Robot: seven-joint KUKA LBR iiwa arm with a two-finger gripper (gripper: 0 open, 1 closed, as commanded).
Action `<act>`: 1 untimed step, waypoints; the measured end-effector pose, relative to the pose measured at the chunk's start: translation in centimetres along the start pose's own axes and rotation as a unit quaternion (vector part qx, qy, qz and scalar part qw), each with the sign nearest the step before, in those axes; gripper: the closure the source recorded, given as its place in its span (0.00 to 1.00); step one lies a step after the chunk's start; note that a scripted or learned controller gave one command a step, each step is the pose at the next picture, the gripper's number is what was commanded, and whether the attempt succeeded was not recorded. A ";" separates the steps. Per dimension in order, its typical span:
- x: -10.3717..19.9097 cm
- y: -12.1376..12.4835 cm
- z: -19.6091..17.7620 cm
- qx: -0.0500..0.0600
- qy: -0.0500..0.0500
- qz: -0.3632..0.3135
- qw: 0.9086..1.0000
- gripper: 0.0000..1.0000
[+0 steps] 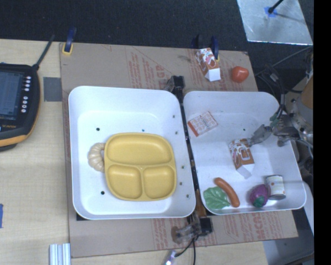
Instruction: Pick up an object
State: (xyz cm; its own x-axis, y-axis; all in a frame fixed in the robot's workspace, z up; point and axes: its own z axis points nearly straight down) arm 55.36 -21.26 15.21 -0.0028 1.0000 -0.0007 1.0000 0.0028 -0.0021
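Across the brown cardboard (154, 65), two white bins (127, 106) sit beside dark carpet (127, 4); hand (263, 132) state unclear

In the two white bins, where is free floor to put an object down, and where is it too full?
Left bin: bare strip along the far wall, above the yellow tray. Right bin: free floor in the far half, between the flat packet and the gripper. Crowded: the near edge, with sausage, green leaf, purple piece and can.
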 end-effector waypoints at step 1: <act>5.6 0.8 5.3 0.002 0.000 -0.002 1.000 0.00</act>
State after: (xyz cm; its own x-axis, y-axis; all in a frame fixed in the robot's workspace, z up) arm 56.16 -15.66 9.88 -0.0073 1.0000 0.0002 1.0000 0.0073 -0.0054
